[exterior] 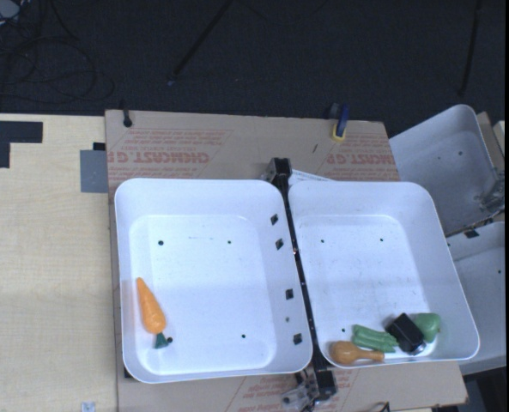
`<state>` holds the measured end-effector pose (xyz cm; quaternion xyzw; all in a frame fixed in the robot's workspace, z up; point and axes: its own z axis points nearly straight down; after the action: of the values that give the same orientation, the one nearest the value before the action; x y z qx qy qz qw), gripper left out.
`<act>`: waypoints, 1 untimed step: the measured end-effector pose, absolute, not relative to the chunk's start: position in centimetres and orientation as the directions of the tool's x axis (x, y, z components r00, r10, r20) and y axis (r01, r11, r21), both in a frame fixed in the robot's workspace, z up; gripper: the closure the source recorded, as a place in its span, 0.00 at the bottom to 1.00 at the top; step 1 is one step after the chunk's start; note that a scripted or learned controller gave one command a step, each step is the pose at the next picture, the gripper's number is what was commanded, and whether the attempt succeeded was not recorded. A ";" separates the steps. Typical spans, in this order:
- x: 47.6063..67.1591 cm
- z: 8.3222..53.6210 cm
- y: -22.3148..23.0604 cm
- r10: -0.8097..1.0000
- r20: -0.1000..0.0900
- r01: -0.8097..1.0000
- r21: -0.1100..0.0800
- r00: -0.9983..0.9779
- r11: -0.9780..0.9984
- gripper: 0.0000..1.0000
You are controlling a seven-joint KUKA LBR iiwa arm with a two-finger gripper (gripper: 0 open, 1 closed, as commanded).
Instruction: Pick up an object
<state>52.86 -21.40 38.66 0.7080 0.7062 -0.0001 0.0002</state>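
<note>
Orange carrot (150,307) lies lengthwise, green top toward the near edge.

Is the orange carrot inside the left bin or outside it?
Inside. The carrot lies flat on the floor of the left bin, near its left wall, green end toward the front corner.

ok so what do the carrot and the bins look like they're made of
Carrot: probably moulded plastic, a toy; uniform orange, smooth, with a dark green stub. Left bin and right bin: likely thin white plastic; smooth, slightly glossy, rounded corners.
</note>
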 end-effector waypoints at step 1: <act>50.1 54.8 -19.2 1.000 -0.006 1.000 0.017 -0.002 0.003 1.00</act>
<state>50.11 -19.22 54.83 0.7062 0.7080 0.0039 0.0078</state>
